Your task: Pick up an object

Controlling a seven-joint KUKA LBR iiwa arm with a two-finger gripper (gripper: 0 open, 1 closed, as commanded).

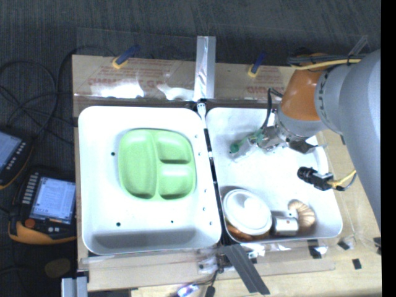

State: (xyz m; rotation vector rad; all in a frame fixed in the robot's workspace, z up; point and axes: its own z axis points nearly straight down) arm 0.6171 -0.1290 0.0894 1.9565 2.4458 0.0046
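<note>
**Current step: approach and grasp.** The pincer (258,140) is lowered into the upper part of the right bin (272,187). Whether it is apart or together cannot be told at this resolution, and nothing can be confirmed as held.

**Position of candidate objects**
- Small green item (236,147): just to the view's left of the pincer tip. It cannot be told whether the two are touching.
- White round dish (247,208): well below the pincer in the view, resting over a brown piece.
- Copper-coloured curved piece (304,211) and pale block (285,224): below and to the right of the pincer, side by side.
- Green divided plate (158,164): far left of the pincer, in the left bin (99,166).

**Next move (judgement).** The green item is the nearest target. The pincer should centre over it, close on it and lift straight up. Being small and flat to the bin floor, the item may slip out.

**Markings.** Faint reddish lettering (117,79) is printed on the surface behind the bins but is not legible. The handheld unit (52,198) at far left has a lit screen whose text is too small to read.
</note>
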